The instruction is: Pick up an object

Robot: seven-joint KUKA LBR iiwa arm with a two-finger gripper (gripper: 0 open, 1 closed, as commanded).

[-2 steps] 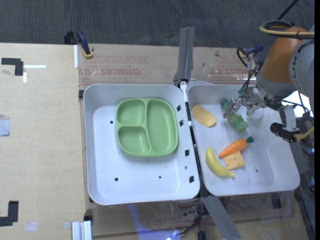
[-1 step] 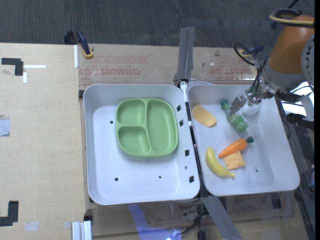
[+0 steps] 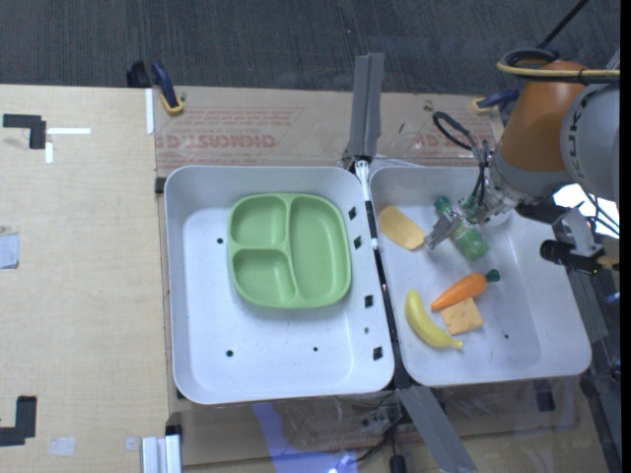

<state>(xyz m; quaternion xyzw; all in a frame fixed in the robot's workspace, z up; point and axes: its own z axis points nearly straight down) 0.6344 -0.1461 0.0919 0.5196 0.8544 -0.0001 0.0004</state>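
Observation:
In the right bin (image 3: 537,348) my gripper (image 3: 452,227) is low near the back, hanging from the grey arm with the orange band (image 3: 537,116). A green object (image 3: 472,241) lies right against it on its right side; whether it is gripped I cannot tell. A pale yellow wedge (image 3: 401,228) lies just left of the gripper. Toward the front lie an orange carrot (image 3: 458,290), an orange cheese block (image 3: 461,315) and a yellow banana (image 3: 429,321).
The left bin (image 3: 197,363) holds a green divided plate (image 3: 291,250). A grey upright post (image 3: 367,106) stands behind the ridge between the bins. Black cables (image 3: 455,131) hang near the arm at the back right. Bare wooden bench (image 3: 79,294) spreads to the left.

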